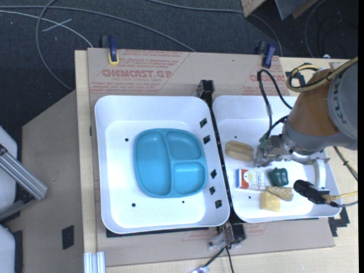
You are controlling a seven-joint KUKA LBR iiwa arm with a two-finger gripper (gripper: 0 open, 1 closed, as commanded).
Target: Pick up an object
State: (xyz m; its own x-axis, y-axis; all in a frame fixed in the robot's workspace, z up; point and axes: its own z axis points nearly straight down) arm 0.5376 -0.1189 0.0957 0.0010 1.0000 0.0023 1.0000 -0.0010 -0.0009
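Two white bins side by side. Left bin (108, 169) – one blue divided plate (169, 162), three compartments. Right bin (244, 110) – four loose items: tan bread-like piece (239, 150), small white carton (251, 179) with red end, dark green block (278, 177), pale yellow wedge (275, 198). Gripper (266, 151) low over right bin – bread-like piece just to its left, green block just below in view, carton near. Finger spread cannot be told.

Red print reading "CHEMCAST GP" on the brown protective sheet (136, 71) covering the worktop, upper left of frame; smaller lines illegible.
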